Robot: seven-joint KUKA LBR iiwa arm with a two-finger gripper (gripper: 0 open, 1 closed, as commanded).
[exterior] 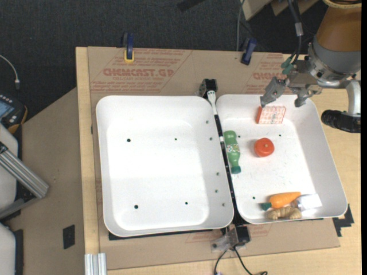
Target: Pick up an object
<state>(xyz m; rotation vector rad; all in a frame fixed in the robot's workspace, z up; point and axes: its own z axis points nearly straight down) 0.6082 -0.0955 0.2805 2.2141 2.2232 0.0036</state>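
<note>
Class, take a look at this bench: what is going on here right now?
A grey robot arm reaches in from the right, its open end effector poised just above a small pink-and-white box at the far end of the right bin. It holds nothing. That bin also contains a green bottle, a red round object, and an orange carrot-like piece by the near rim. The left bin sits alongside.
</note>
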